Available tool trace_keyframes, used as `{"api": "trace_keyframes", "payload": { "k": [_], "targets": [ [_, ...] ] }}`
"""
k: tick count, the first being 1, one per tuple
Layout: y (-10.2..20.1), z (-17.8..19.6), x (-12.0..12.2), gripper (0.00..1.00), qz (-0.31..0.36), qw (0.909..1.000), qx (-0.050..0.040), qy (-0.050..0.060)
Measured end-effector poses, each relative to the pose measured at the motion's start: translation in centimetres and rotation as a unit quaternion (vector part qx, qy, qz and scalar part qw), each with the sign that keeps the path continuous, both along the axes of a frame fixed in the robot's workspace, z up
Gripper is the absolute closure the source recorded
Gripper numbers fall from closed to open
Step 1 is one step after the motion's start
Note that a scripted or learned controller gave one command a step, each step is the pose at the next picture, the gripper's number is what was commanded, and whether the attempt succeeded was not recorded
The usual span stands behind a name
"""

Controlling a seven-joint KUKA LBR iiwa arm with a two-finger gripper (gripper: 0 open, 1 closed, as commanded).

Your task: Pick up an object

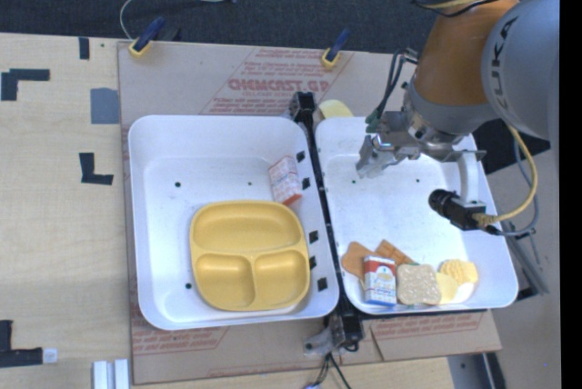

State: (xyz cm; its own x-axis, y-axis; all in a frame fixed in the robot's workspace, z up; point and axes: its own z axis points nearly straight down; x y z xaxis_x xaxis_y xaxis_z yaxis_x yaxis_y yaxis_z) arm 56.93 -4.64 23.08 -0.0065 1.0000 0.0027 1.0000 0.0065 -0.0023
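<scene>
Grey and orange, the arm [482, 51] comes in from the right of the camera view and sets its hand [375, 155] low over the upper left part of the right bin [411, 205]. Whether the hand is spread or closed cannot be told from this slant, and nothing is seen between its tips; they hang above bare white floor.

Along the near edge of that bin lie the objects to pick: a small red-and-white carton [379, 280], a slice of brown bread [418, 284], orange crackers [368, 254] and a pale yellow piece [457, 276], bunched together and well apart from the hand.

Across the divider, the left bin [164, 169] bears a yellow compartment tray [249, 253] and a small red-and-white packet [285, 180] near its right wall.

Both bins sit on a cardboard sheet [236, 74] on the wooden counter [55, 224], clamped at its far edge by two yellow-and-blue clips [145, 37].
</scene>
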Motion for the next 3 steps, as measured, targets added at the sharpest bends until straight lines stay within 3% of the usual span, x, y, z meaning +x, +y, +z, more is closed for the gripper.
{"api": "trace_keyframes", "payload": {
  "k": [1, 2, 3],
  "targets": [
    [-0.4, 0.0, 0.0, 0.00, -0.003, 1.0000, -0.0011, 0.000],
    [-1.1, -5.0, -3.7, 0.00, -0.004, 1.0000, -0.0011, 0.004],
    [-8.5, -3.7, 1.3, 0.00, -0.005, 1.0000, -0.0034, -0.003]
  ]
}}
